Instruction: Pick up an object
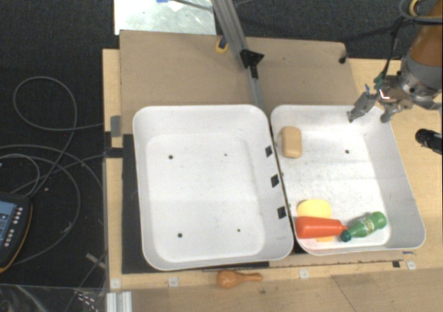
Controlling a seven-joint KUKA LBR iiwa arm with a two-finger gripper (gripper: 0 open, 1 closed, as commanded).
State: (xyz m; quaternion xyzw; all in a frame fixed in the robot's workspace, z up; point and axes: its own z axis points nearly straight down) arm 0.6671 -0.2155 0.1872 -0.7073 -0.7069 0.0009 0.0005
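Right white bin (pixel 398 165), near end: green plastic bottle (pixel 364 225), orange-red carrot-shaped toy (pixel 318 227), yellow round piece (pixel 313 207). Far left corner: tan bread-like block (pixel 291 142). Gripper (pixel 372 111), fingers spread, empty, over far right rim, well apart from all.

your arm (pixel 423 54) comes in from the right edge, grey with the orange band sitting just above the wrist. the gripper (pixel 374 111) hangs at the upper right, pointing down and a little leftward. its jaws are spread wide, two dark fingers (pixel 360 110) splayed apart, and there's nothing between them.
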